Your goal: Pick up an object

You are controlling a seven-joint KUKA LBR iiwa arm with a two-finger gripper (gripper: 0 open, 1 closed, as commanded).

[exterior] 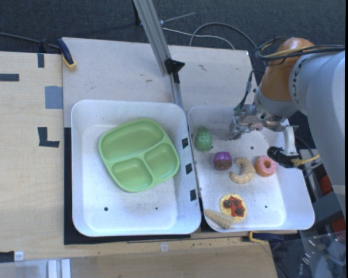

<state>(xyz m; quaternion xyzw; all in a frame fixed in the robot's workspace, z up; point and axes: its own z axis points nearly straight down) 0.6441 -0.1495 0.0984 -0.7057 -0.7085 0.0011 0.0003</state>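
The right bin holds several toy foods: a green pepper-like piece, a purple piece, a tan croissant, a pink donut, a small pizza round and a beige wedge at the front edge. My gripper hangs over the bin's back part, right of the green piece and above the purple one. Nothing shows between its fingers.
The left bin carries a green three-compartment plate. A slanted metal pole rises behind the bins. Cables lie on the board at the back. The grey arm covers the right bin's far right corner.
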